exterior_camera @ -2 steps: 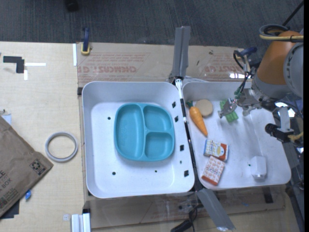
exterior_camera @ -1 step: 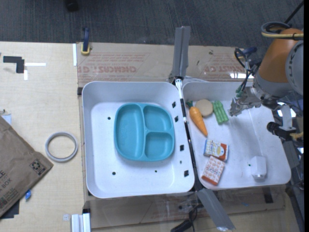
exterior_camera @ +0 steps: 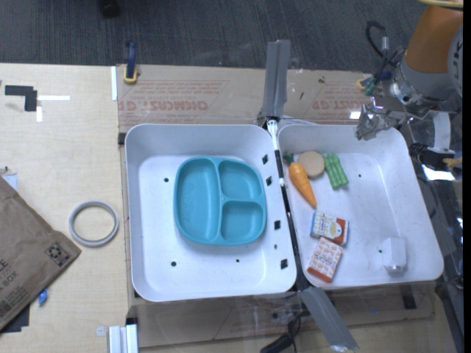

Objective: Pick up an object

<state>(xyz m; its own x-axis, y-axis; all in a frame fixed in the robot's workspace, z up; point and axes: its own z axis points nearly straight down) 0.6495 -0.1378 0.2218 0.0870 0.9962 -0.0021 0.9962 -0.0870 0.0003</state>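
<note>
The right bin [exterior_camera: 412, 197] holds an orange carrot [exterior_camera: 302, 183], a tan round piece [exterior_camera: 312, 163], a green ridged piece [exterior_camera: 335, 170], two small printed cartons [exterior_camera: 329, 228] [exterior_camera: 324, 259] and a pale block [exterior_camera: 395, 254]. My gripper [exterior_camera: 367, 127] hangs over the bin's far right rim, well away from these objects, and I see nothing between its fingers. The arm with its orange band [exterior_camera: 434, 39] rises at the upper right.
The left bin [exterior_camera: 147, 197] bears a teal divided plate [exterior_camera: 220, 200]. A roll of tape [exterior_camera: 93, 223] and a brown cardboard box [exterior_camera: 26, 252] lie on the bench at the left. A grey upright post [exterior_camera: 276, 79] stands between the bins at the back.
</note>
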